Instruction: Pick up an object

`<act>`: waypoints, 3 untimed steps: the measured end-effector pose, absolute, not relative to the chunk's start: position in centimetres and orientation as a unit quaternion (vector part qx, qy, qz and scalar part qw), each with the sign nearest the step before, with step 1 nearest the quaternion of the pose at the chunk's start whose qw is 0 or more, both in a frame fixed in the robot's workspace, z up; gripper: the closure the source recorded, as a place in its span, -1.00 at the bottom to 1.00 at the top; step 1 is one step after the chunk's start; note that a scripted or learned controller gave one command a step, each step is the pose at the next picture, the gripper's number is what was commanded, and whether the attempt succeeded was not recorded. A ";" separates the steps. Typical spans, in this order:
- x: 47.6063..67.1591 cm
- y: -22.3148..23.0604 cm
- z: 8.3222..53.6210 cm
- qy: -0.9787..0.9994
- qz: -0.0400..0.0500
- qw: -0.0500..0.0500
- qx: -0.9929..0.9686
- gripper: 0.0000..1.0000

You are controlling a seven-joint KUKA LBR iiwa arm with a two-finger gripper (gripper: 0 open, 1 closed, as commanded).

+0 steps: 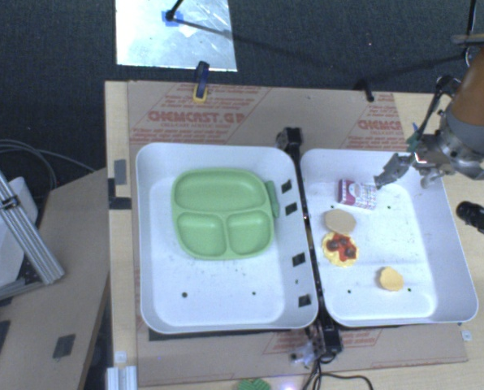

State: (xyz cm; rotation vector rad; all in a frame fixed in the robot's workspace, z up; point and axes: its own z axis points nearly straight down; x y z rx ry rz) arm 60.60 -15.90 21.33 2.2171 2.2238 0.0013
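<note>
Bins: two shallow white bins side by side on the bench, a left bin (157, 299) and a right bin (445, 275), touching along their inner edges.
Left bin, contents: one thing, a light green divided tray (223, 214) with three compartments, one long at the far side and two smaller at the near side. It lies in the far half of the bin, roughly centred between the side walls.
Right bin, contents: four small things, all in the left half of the bin.
Carton: one small red and white carton (356, 193), lying flat near the far left corner.
Tan piece: one round tan piece (339, 221) like a cookie, just nearer than the carton.
Pizza piece: one yellow piece with red topping (340, 249), touching or nearly touching the tan piece on its near side.
Yellow piece: one small yellow lump (391, 279), apart from the others, toward the near edge and the bin's middle.
My claw: my gripper (386, 177) hangs above the far edge of the right bin, just right of the carton, nothing between its fingers. Whether they are spread or closed, I cannot tell.
My arm: it comes in over the far right corner.
</note>
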 end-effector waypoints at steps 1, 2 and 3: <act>63.4 -13.2 7.7 0.710 -0.001 -0.002 0.704 -1.00; 63.6 -13.4 9.6 0.709 0.002 0.002 0.705 1.00; 60.7 -5.5 20.0 0.711 0.004 0.002 0.703 1.00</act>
